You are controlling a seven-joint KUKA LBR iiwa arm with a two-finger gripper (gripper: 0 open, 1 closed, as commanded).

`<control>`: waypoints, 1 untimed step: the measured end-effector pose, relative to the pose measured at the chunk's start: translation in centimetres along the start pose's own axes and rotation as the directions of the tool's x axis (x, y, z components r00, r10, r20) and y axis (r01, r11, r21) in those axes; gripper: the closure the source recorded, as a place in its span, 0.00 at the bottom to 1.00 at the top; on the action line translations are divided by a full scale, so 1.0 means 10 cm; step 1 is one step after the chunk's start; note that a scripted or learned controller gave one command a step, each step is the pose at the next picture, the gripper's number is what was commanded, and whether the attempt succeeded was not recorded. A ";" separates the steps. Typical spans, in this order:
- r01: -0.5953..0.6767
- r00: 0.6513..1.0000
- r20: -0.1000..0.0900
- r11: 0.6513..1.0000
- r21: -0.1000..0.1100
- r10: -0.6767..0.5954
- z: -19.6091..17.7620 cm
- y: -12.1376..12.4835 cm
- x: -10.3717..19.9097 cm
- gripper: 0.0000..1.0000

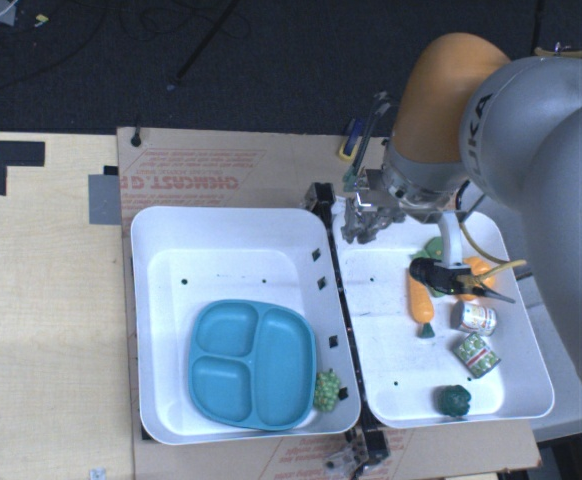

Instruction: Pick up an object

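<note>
My gripper (361, 226) hangs over the far left corner of the right bin (391, 388), close to the divider between the bins. Nothing shows between its fingers. To its right in that bin lie an orange carrot (421, 301), a small can (477, 318), a green and white packet (476, 354) and a dark green broccoli (455, 400). A green item (433, 248) and an orange item (480, 265) sit partly hidden under the wrist.
The left bin (161, 268) holds a blue divided plate (251, 363) and a bunch of green grapes (326, 390) at its near right corner. The grey arm (531, 138) covers the right bin's far right side.
</note>
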State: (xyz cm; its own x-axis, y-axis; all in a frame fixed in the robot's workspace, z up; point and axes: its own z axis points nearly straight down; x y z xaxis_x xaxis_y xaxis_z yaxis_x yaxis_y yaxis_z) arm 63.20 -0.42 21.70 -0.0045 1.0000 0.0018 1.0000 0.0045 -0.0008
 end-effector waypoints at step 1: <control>0.001 1.000 0.000 1.000 0.000 -0.001 -0.18 0.04 0.55 1.00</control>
State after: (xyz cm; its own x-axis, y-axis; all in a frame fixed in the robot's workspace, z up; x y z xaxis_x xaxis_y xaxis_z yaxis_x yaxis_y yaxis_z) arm 63.58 5.04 23.54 -0.0051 1.0000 0.0019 1.0000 0.0051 -0.0005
